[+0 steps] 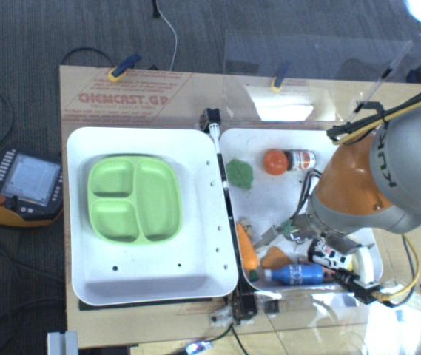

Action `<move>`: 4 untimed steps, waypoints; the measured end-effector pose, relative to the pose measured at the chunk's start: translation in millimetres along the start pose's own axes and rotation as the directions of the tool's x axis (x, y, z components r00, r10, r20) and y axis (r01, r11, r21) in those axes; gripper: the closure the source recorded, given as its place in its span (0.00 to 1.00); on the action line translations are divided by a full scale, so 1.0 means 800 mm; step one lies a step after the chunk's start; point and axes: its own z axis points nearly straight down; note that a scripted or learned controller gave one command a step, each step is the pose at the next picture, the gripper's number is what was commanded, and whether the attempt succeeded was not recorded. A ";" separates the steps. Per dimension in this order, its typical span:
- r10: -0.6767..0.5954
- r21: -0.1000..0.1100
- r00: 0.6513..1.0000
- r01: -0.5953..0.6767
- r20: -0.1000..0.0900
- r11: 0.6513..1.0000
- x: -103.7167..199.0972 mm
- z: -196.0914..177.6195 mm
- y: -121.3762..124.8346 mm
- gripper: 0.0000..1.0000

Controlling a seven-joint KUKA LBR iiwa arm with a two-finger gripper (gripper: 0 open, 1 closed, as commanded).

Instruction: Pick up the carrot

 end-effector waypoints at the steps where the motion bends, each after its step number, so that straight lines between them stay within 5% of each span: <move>1: 0.003 -0.008 1.000 -0.003 0.008 1.000 -0.002 -0.013 0.002 1.00; 2: 0.003 -0.006 1.000 -0.003 0.007 1.000 -0.002 -0.012 0.001 0.00; 3: 0.246 -0.014 0.969 -0.246 0.005 0.969 -0.001 0.000 0.003 0.00; 4: 0.186 -0.018 0.982 -0.186 0.019 0.982 0.007 -0.001 0.004 0.00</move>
